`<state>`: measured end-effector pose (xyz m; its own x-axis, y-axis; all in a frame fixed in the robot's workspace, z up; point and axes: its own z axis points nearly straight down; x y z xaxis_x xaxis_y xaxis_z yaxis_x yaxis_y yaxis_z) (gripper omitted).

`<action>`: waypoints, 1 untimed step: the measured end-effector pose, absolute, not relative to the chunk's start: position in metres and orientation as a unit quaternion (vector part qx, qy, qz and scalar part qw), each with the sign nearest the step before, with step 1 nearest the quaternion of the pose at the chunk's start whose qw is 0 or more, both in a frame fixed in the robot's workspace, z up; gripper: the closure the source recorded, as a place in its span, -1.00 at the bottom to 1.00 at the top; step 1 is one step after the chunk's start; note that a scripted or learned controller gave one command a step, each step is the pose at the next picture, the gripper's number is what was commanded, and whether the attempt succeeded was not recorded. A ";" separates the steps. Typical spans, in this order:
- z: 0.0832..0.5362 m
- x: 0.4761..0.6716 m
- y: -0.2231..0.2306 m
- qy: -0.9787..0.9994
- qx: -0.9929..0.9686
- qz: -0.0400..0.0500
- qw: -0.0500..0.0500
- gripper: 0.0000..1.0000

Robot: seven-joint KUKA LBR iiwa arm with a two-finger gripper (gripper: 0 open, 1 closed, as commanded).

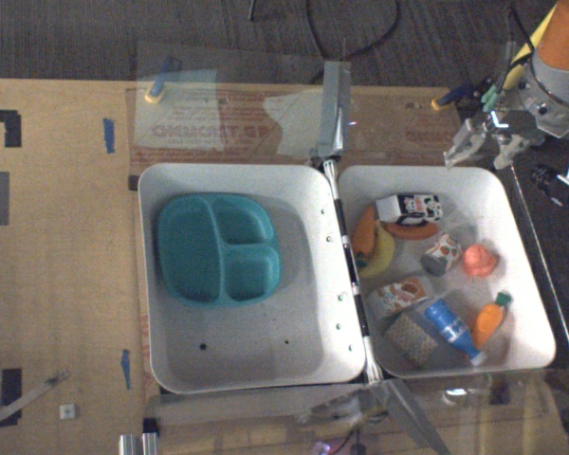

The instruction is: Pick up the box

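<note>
The right bin (pixel 526 254) holds a black-and-white carton box (pixel 410 208) lying on its side near the back edge. A small patterned box (pixel 400 297) lies lower in the same bin, and a brownish box (pixel 412 339) lies near the front wall. My gripper (pixel 479 152) hangs above the bench just behind the bin's back right rim, up and to the right of the carton. Its fingers (pixel 455 150) are spread open with nothing between them.
Also in the right bin are a banana (pixel 383 252), an orange sausage-shaped toy (pixel 363 232), a small cup-like carton (pixel 440 253), a pink ball (pixel 479 261), a toy carrot (pixel 490 320) and a blue bottle (pixel 449 325). The left bin (pixel 266 349) holds a teal divided plate (pixel 218 247).
</note>
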<state>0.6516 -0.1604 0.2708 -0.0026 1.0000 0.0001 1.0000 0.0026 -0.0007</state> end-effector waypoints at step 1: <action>0.195 0.619 -0.120 -0.732 -0.681 0.000 0.000 -1.00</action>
<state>0.6190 -0.1199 0.1949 -0.0729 0.9973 -0.0002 0.9973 0.0729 0.0003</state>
